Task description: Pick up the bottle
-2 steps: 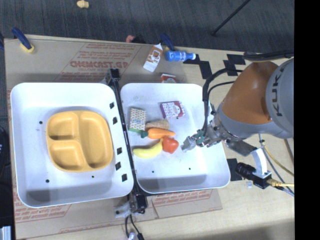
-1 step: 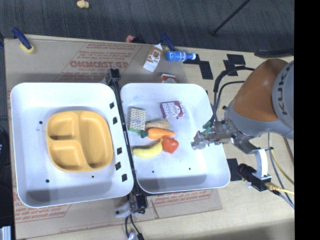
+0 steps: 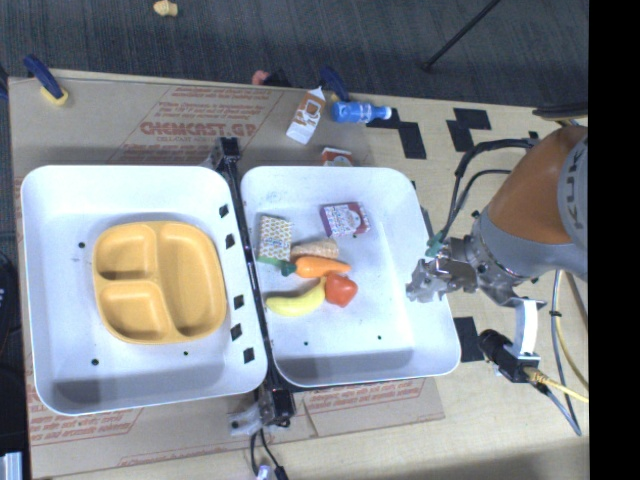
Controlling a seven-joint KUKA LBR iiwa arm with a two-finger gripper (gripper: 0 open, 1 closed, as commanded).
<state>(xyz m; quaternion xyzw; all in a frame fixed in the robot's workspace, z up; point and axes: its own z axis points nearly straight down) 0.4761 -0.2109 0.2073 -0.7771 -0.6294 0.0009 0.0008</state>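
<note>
Bottle lies on its side on the bench above the right bin, outside its rim, while the gripper hovers at that bin's right edge, well apart, jaw state indiscernible.

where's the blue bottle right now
In the camera view, the small blue plastic bottle lies on its side on the bench, outside both bins, just beyond the far rim of the right white bin, beside a small white carton.

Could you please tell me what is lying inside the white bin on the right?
Inside the right white bin lie a yellow banana, orange carrot, red pepper, purple packet and patterned packet; anything beneath them is covered.
</note>
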